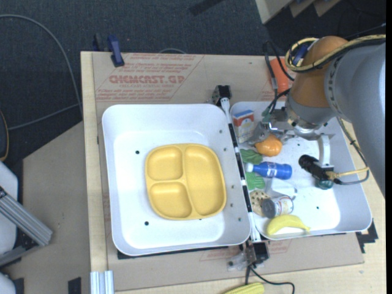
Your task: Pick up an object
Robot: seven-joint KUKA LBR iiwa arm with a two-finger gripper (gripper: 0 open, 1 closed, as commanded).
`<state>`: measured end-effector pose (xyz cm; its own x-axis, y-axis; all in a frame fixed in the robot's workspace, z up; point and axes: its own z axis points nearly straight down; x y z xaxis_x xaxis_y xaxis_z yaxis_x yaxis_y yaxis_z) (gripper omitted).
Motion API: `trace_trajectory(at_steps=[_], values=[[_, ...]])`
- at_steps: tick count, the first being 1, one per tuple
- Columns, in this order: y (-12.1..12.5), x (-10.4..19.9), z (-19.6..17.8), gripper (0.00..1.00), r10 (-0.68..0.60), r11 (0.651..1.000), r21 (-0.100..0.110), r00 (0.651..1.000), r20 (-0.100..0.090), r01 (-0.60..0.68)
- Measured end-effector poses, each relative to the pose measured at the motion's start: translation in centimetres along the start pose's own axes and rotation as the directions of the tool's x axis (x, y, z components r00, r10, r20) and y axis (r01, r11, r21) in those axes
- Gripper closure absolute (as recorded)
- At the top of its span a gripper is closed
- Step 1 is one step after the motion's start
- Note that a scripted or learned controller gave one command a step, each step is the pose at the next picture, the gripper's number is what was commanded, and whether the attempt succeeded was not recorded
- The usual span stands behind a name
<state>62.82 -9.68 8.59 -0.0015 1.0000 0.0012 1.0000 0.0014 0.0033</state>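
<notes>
My gripper [274,130] hangs low over the upper part of the right bin [343,210], under the grey arm and its orange band. An orange fruit [268,147] lies directly beneath it, touching or nearly touching the gripper's tip. Below the fruit lie a blue bottle with a white cap [273,170] and a green item [249,157]. A yellow banana [287,225] rests at the bin's front edge, with a small can [278,206] and a speckled piece [258,196] just above it. A white carton [243,116] stands in the bin's upper left corner.
The left bin [122,164] holds a yellow divided plate [184,180] in its middle. The right bin's objects crowd along its left wall, beside the divider between the bins. The arm covers the right bin's upper right part.
</notes>
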Motion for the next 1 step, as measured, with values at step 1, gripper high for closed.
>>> trace_trajectory(at_steps=[1], values=[[-3.11,8.11,-9.89,1.0,0.0,1.0,0.003,1.0,0.0,0.0]])
